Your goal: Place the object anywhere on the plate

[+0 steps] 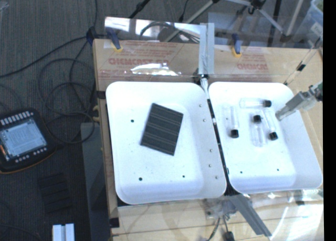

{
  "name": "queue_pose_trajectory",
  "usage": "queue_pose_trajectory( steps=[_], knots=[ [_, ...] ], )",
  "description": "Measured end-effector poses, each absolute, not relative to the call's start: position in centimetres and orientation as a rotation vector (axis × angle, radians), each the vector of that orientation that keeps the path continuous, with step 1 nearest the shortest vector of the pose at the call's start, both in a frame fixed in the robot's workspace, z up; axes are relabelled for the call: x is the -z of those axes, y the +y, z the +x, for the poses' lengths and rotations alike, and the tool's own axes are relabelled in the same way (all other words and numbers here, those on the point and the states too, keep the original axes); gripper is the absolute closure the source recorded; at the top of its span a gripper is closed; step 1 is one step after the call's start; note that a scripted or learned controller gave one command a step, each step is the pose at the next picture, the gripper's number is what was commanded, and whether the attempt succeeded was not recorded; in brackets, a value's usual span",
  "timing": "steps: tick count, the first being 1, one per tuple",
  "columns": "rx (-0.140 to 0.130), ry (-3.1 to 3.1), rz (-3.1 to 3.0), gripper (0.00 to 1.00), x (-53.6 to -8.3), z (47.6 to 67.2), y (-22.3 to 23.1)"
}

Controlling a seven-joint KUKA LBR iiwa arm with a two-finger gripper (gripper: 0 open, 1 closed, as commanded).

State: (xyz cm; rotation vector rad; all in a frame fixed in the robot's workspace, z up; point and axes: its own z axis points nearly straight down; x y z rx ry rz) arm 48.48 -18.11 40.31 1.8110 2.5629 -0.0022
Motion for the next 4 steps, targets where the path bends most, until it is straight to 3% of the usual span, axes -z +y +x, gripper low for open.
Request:
queue_pose_trajectory(
  steps=[4],
  knots=[
    [0.002,2.563,1.811,0.0,-40.31,48.48,-18.11]
  ],
)
